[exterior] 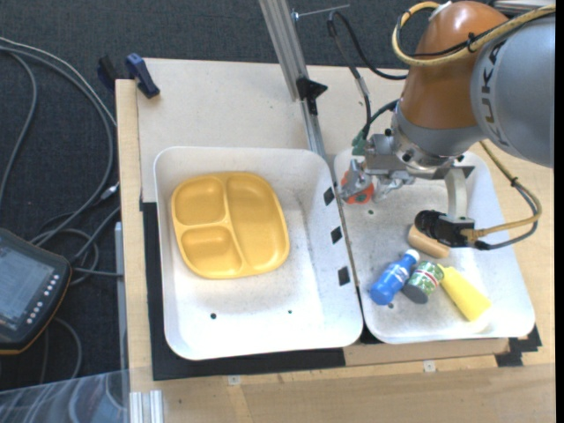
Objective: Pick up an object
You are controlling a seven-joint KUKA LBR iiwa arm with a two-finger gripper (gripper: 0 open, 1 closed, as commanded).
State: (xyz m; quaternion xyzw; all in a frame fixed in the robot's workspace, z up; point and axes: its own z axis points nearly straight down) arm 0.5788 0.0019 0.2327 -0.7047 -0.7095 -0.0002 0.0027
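My gripper [357,186] hangs over the far left corner of the right bin [388,320], close to the wall between the two bins. A small red-orange object [356,194] shows between its fingers, and the gripper is shut on it. Near the right bin's front lie a blue bottle [392,278], a green and white can [426,280] and a yellow bottle [464,293], all close together. A tan block [425,240] lies just behind them. These sit to the front right of the gripper, apart from it.
The left bin [181,324] holds a yellow divided plate [229,225]. A metal post [286,38] rises behind the bins. The grey and orange arm [458,69] covers the right bin's far side. A blue clamp [141,73] sits at the bench's far left corner.
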